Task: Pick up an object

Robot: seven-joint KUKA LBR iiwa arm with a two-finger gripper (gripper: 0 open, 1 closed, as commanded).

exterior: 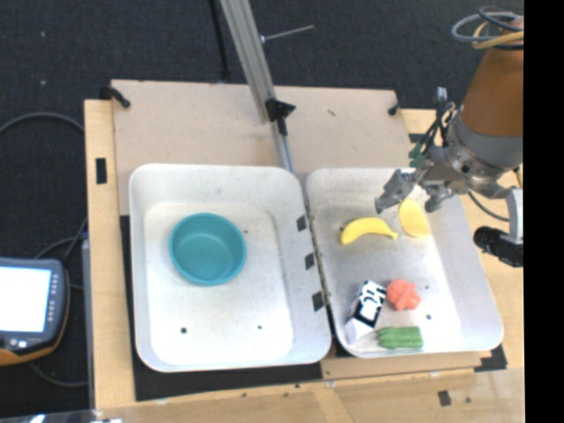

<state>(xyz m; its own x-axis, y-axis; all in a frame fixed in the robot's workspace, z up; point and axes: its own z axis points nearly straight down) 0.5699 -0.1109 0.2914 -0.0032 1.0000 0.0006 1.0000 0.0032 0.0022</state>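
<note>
A teal bowl (207, 248) sits alone in the left bin (150, 183). In the right bin (480, 289), a yellow banana (367, 230) lies beside a yellow lemon-like piece (413, 218), with a black-and-white box (369, 302), an orange-red toy (403, 294) and a green vegetable (400, 337) nearer the front. The gripper (412, 192), fingers apart and empty, hovers just above the lemon piece. A clean pick likely means descending straight, straddling one fruit only, clear of the banana.
</note>
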